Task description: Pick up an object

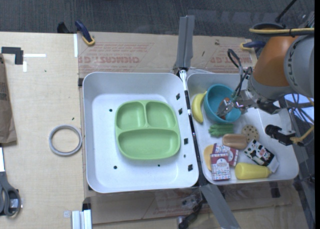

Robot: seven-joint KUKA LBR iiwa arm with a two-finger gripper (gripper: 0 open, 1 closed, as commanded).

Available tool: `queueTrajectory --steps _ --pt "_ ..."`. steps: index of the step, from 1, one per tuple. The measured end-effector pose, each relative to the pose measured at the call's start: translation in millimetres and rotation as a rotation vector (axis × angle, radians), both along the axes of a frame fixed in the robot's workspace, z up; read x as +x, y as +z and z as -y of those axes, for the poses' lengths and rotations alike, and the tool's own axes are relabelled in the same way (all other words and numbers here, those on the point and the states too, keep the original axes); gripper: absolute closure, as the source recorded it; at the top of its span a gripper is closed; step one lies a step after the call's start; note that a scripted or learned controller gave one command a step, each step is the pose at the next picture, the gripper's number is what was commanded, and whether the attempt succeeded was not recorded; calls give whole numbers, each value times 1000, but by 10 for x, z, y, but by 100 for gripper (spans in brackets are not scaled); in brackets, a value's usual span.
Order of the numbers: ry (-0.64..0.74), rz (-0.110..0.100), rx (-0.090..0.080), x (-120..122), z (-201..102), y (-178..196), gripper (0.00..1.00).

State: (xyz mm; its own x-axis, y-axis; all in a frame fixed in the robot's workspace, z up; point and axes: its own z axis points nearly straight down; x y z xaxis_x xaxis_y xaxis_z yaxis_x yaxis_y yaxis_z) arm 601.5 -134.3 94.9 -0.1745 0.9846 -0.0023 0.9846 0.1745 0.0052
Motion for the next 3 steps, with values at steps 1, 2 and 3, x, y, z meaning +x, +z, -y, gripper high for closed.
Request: queueTrajectory --steps 1,2,3 --pt "115 1 -1 -95 75 -6 0" --pt "110 5 -4 -85 109 94 100" --pt "63 -7 0 250 185 271 100"
